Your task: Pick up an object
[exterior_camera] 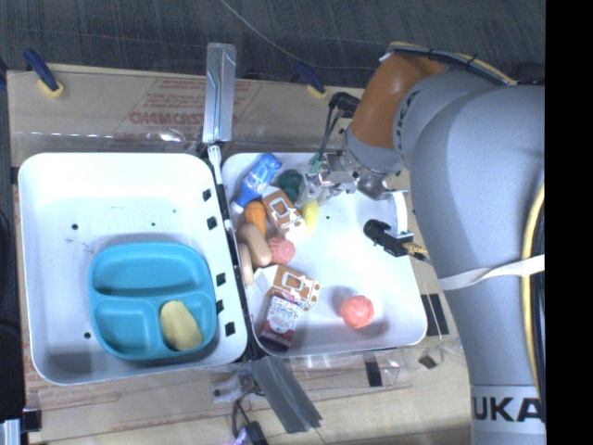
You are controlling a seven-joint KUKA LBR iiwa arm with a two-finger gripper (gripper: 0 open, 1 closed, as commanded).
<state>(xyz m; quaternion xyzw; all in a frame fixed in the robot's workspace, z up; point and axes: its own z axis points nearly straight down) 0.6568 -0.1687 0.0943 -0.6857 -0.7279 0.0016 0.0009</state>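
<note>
My gripper [321,182] hangs low over the back of the right bin [398,290], reaching in from the right under the orange-banded wrist. Right beside it on the left lies a dark green object [290,183], and just below it a small yellow piece [309,214]. Further left sit a blue packet [257,177], an orange item [254,216] and a brown-and-white snack box [283,212]. A sausage-like piece [253,245] and a pink item [282,250] lie lower down. Nothing shows held in the gripper.
A second snack box [296,287] and a dark red packet [280,321] lie at the right bin's front left, a pink-red ball [357,311] front centre. The left bin [65,202] holds a blue divided tray [139,290] with a yellow-green lump [182,325]. The arm's grey body covers the right side.
</note>
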